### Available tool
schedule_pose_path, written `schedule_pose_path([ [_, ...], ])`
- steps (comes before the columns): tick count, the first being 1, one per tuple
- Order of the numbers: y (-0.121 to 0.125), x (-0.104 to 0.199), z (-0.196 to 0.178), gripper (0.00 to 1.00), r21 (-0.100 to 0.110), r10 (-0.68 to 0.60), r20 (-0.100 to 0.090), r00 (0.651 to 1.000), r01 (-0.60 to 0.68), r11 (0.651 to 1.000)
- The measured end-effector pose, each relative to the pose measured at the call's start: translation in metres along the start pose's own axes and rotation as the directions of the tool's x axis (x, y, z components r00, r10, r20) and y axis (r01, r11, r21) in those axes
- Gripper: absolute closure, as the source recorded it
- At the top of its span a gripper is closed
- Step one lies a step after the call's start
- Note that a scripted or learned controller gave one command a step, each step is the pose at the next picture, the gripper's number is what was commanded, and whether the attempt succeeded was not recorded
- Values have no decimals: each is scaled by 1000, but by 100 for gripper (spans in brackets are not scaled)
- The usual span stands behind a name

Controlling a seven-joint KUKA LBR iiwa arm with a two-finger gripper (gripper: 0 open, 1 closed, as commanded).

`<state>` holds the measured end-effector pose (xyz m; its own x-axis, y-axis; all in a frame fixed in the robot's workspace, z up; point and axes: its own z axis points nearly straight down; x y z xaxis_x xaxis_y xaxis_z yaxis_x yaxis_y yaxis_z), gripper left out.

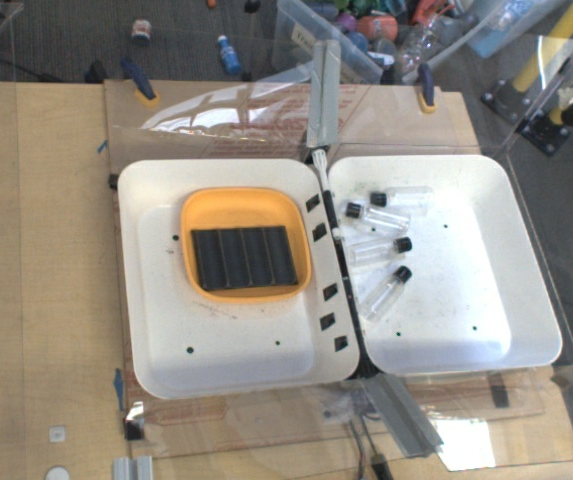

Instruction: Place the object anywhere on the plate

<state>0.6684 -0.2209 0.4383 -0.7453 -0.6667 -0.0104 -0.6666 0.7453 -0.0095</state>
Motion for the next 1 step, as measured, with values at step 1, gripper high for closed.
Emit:
schedule_pose_path([
  [1,0,0,0,100,-1,-380,1,925,380,925],
])
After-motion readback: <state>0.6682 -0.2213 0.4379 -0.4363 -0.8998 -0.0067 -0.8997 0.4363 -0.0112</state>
